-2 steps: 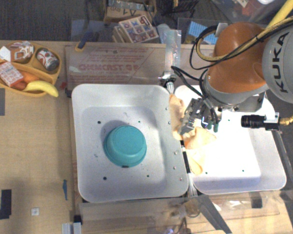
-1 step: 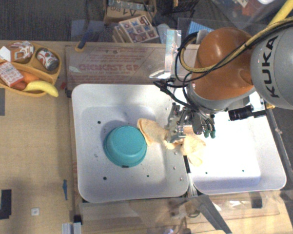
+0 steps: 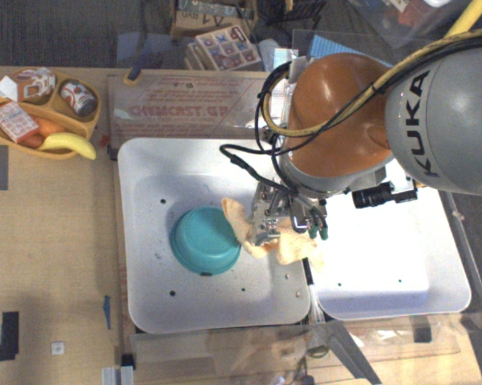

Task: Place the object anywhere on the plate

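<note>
My gripper hangs low over the left bin, right on a pale yellow floppy object at the bin's right edge. Grip state: cannot tell. The teal plate sits just left, touching the object's edge.

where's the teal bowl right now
The teal bowl sits upside down in the left white bin, just left of the gripper.

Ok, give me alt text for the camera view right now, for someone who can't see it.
A grey KUKA arm reaches in from the right, its gripper low over a pale yellow object at the left bin's right edge. A teal plate lies just left of that object.
</note>
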Tool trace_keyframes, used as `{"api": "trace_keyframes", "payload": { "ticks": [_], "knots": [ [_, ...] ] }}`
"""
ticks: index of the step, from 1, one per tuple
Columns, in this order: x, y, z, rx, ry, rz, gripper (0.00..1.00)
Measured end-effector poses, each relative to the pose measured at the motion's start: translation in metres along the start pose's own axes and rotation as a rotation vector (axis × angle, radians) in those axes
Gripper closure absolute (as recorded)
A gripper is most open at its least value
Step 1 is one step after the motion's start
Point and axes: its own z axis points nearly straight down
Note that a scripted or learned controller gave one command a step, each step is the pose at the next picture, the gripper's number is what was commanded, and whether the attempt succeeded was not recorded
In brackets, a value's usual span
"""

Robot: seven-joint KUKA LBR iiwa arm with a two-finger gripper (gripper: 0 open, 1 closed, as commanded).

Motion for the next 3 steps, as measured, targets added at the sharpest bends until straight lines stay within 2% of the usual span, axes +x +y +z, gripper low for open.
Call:
{"api": "trace_keyframes", "payload": {
  "ticks": [1, 2, 3],
  "knots": [
    [0.018, 0.054, -0.006, -0.001, -0.002, -0.001, 1.0],
    [0.034, 0.101, 0.007, 0.0, 0.001, 0.0, 1.0],
    [0.034, 0.101, 0.006, 0.0, 0.001, 0.001, 0.0]
  ]
}}
